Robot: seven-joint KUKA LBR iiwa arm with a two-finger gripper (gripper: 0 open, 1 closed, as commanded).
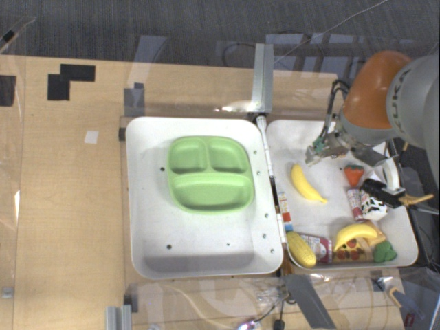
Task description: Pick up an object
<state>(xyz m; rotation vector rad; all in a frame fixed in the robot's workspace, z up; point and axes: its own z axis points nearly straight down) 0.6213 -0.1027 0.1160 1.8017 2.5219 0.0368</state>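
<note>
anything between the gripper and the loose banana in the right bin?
No. In the camera view, bare white bin floor separates the gripper from the banana lying just below and left of it.

Two bins sit side by side on the desk. The left bin holds a divided plate near its middle. In the right bin a banana lies toward the centre, with the gripper just behind it. Along the near wall sit a corn cob, a flat packet and a second banana (left to right). A carrot-like piece lies toward the right side.
</note>
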